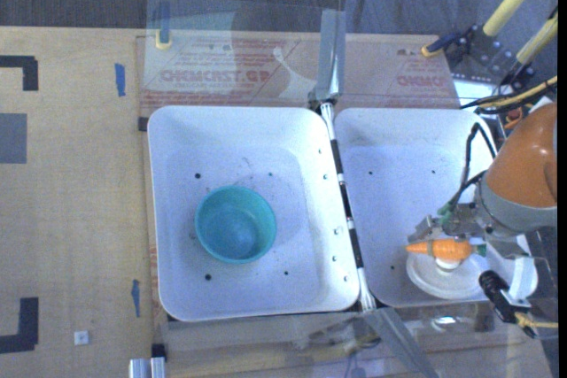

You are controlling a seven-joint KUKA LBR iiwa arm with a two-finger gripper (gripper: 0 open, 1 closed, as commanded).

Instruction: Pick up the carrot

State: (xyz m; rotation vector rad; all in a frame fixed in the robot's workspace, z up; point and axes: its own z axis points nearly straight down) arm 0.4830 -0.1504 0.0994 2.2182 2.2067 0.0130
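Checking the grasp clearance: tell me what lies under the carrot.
The carrot sits above a round white plate in the right bin, with the gripper at it. Whether carrot and plate touch is hidden.

One fixed camera above the bench [71,190], looking down slantwise, both bins [168,146] framed

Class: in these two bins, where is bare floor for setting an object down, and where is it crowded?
Free: left bin floor around the teal bowl; right bin rear and left floor. Crowded: its front right corner, where the gripper, carrot and white dish cluster.
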